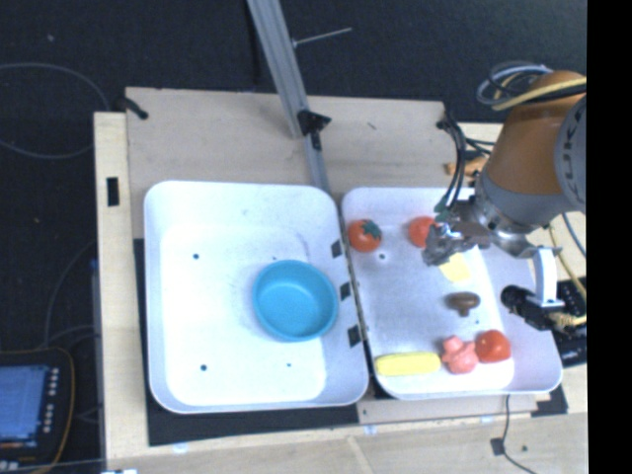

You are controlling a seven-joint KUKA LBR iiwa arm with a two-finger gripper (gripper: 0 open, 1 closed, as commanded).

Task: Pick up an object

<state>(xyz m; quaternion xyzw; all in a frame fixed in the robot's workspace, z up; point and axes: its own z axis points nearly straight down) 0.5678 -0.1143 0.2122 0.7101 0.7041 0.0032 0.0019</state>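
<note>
- The hand (pixel 441 245) hangs low in the right bin's (pixel 415 309) upper part, between a red ball (pixel 422 231) and a yellow piece (pixel 456 268), likely lining up a pick; whether it is open or closed, I cannot tell.
- Other candidates lie along the bin's lower edge: yellow bar (pixel 407 364), pink toy (pixel 457 355).
- The bin's middle offers free room.

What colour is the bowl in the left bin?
Blue; the bowl shows clearly in the camera view.

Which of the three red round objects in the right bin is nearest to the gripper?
The red one at the bin's far edge, right beside the gripper. The stemmed one sits further left; the third lies near the front.
</note>
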